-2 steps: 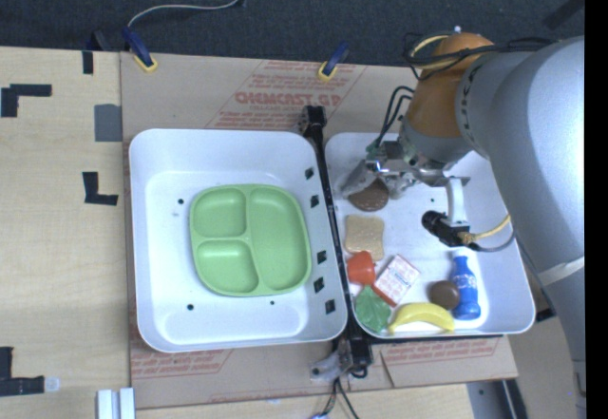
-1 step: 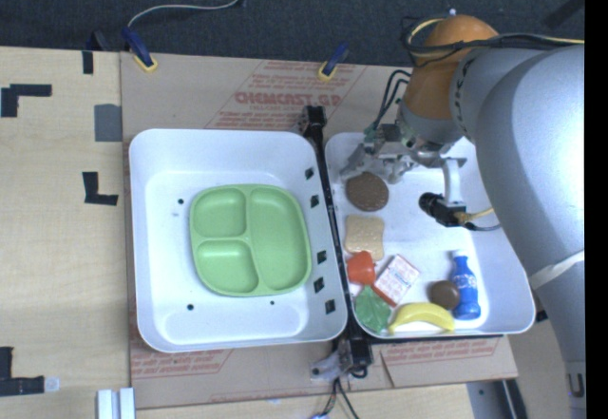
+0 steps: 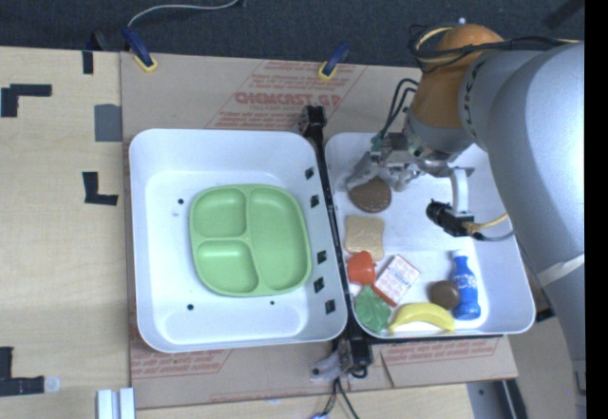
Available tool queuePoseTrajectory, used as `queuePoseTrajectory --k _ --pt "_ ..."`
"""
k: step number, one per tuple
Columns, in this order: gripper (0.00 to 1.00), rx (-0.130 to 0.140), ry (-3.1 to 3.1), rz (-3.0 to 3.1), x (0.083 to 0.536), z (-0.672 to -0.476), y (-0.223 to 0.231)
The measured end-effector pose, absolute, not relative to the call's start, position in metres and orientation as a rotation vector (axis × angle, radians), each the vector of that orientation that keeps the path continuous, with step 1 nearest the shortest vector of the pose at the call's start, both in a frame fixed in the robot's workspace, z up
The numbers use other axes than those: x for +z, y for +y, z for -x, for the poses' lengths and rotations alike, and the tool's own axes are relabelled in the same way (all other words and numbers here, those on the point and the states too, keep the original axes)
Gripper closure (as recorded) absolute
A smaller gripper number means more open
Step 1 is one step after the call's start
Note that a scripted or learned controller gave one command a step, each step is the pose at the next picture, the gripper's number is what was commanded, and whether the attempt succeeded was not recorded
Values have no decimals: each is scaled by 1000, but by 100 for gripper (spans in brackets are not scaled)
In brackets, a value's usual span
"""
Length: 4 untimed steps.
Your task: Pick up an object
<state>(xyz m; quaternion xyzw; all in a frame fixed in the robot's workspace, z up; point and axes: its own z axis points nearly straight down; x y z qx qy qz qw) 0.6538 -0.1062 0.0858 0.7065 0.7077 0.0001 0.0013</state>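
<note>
Brown round cookie, right bin

Gripper over brown disc, green tray in left bin

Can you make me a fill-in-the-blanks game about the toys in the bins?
1. The green plate with three sections lies in the ____ bin.
2. The yellow banana lies beside the blue ____.
3. The pincer hangs over a round ____ cookie.

Missing words: left; bottle; brown
</note>
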Motion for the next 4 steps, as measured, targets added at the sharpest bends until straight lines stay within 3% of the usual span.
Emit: queuePoseTrajectory --k 1,2,3,4 --pt "0 0 2219 -2219 86 -639 -98" --pt "0 1 2221 -2219 85 -662 -96" --pt "0 0 2221 -2218 86 -646 -101" --pt "100 -1 2222 -2218 95 -646 -101"
